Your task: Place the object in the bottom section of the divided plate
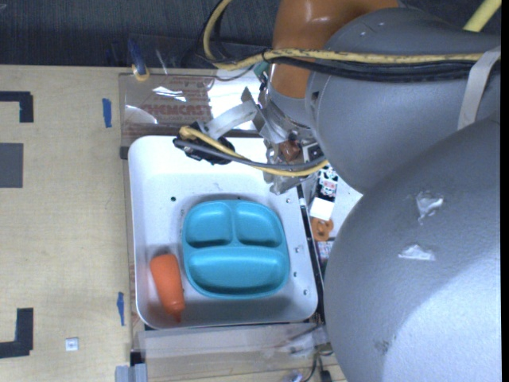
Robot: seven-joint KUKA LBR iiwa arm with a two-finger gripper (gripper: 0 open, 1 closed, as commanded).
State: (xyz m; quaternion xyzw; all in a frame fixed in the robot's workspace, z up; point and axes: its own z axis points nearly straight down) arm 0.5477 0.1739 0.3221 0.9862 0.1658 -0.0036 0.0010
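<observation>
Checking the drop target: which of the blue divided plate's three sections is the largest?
The bottom section of the blue divided plate: one wide compartment spanning the full width, unlike the two smaller top sections.

Your arm (413, 213) comes in from the right and bulks over that half of the view, grey links stacked close to the camera. The orange band (318, 10) sits top centre, the wrist (286, 134) angled down-left below it, cables looping around it.
</observation>
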